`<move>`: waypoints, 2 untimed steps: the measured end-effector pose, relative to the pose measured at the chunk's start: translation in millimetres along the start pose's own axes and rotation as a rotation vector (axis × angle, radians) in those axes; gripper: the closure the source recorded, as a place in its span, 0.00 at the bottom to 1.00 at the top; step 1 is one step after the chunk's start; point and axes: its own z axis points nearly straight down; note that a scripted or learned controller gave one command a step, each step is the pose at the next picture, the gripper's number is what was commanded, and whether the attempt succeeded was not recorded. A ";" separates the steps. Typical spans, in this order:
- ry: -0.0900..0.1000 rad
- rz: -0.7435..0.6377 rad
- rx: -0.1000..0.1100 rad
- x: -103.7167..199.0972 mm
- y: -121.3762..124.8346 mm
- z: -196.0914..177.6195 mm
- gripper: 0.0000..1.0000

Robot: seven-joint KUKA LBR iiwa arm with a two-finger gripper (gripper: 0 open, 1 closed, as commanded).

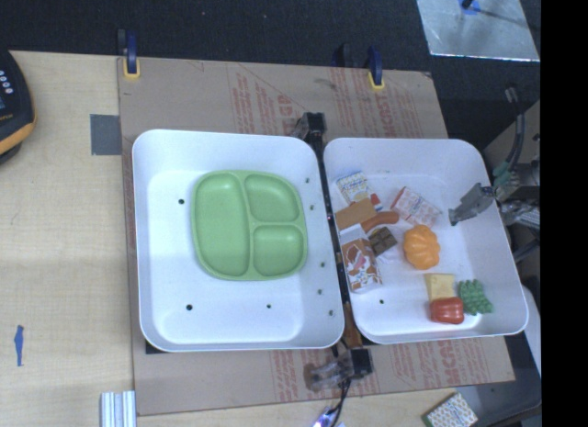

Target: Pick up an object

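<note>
Reaching in over the right rim of the right bin (404, 148), the gripper (470, 205) hangs low above the bin's right side, its grey fingers pointing toward the bin's middle; whether they are parted or closed I cannot tell, and nothing shows between them.

Nearest the front edge of the bench (64, 260), a small patterned packet (451, 410) lies off the front right corner of the brown cardboard sheet (230, 85) that carries both bins. Inside the right bin, at its front right corner, a red pepper (446, 310) lies touching a pale yellow block (440, 285), with a green bumpy toy (475, 297) just beside them against the right wall. Farther in, an orange fruit (422, 246) sits near the bin's middle (the gripper is up and to its right, apart from it). Toward the bin's left wall lies a printed packet (361, 266), touching a dark brown bar (380, 240), and a tan block (355, 213) lies beyond them. At the far side, a small white packet (352, 185) and a red-and-white wrapper (414, 205) lie near each other.

Left of all this, the left bin (156, 324) holds a green divided plate (248, 224), flat and roughly central, with three compartments.

At the far edge of the cardboard two clamps (130, 56) pin the sheet down. A dark device with an orange rim (13, 104) sits at the bench's far left edge.
</note>
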 end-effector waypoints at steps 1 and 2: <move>0.005 -0.005 0.013 44.7 17.0 155.6 0.00; 0.001 -0.006 -0.008 90.8 99.6 136.5 0.00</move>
